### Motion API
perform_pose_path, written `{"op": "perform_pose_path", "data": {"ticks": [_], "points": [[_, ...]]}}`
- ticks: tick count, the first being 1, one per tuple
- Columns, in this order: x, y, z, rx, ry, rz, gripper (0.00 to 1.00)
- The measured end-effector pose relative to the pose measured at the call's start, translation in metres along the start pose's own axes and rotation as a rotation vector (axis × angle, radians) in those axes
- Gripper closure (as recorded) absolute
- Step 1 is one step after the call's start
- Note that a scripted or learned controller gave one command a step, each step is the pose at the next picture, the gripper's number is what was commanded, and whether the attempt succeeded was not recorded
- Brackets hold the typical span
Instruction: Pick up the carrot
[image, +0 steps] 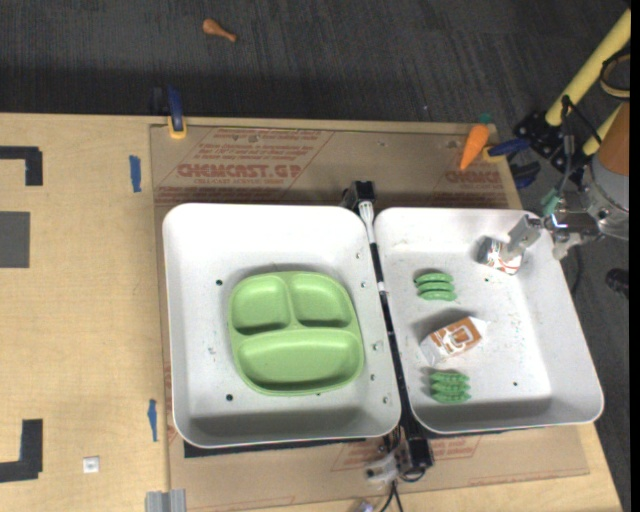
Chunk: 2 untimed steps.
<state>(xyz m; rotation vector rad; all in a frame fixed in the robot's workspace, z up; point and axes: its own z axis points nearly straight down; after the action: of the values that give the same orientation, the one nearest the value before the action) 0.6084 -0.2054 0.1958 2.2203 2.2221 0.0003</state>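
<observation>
Nearest, the left bin (190, 330) holds a green divided tray (295, 330). Beside it, the right bin (570, 370) carries a green pea pod (448, 386) at its near end, then a wrapped snack packet (455, 337), then another green pea pod (435, 286). Farther back, the gripper (497, 252) reaches in over the right bin's far corner; whether its fingers are parted or closed cannot be told. Beyond the bins, the carrot (475, 146) lies on the cardboard sheet (250, 165), well apart from the gripper.
</observation>
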Motion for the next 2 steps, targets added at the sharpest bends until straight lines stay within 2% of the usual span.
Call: {"op": "perform_pose_path", "data": {"ticks": [1,2], "points": [[-0.018,-0.009,-0.018,-0.003,-0.002,-0.241,0.00],[-0.018,-0.013,-0.235,-0.003,-0.003,-0.372,0.00]]}}
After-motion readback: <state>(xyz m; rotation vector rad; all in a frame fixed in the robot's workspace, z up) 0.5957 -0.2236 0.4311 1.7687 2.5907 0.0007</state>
